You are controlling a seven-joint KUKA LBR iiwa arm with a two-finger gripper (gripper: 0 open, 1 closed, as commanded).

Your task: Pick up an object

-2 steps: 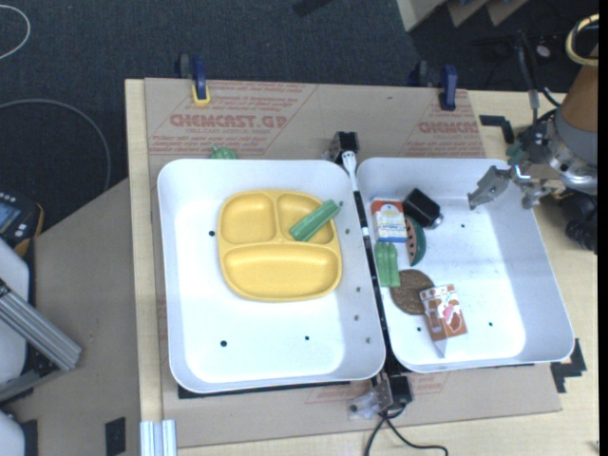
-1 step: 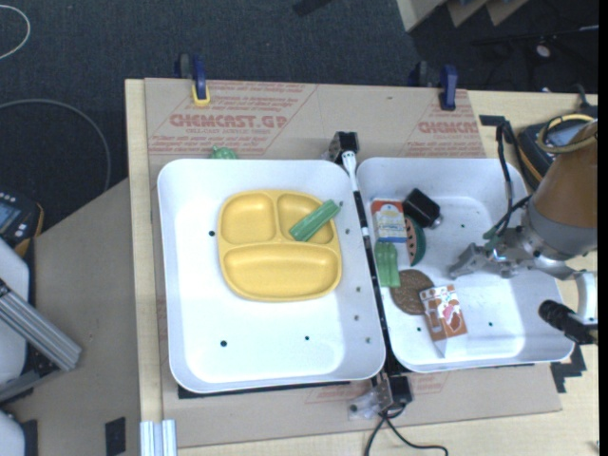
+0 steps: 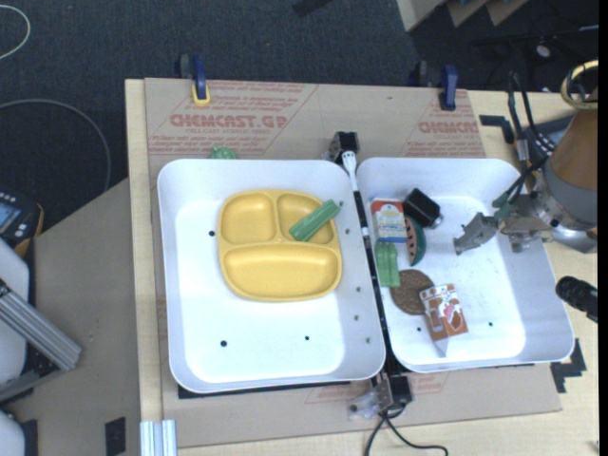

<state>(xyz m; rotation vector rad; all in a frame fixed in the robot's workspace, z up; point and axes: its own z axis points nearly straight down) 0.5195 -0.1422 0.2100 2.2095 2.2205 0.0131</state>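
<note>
Hand (image 3: 472,236) hovers over the right bin (image 3: 532,335), its grip state impossible to tell. Black block (image 3: 422,207) lies just beyond it, snack packet (image 3: 444,313) below.

Comes in from the right edge, grey arm (image 3: 575,228) with the orange band (image 3: 581,164) sitting up top above the wrist. Wrist angled down and to the left, toward the camera's left side. Gripper (image 3: 472,237) stuck out at the end, metal fingers (image 3: 467,241) pointing left and a bit down, spread slightly apart with nothing between them. Some cables looping off the upper part of the wrist. Rest of the arm cut off by the frame.
</note>
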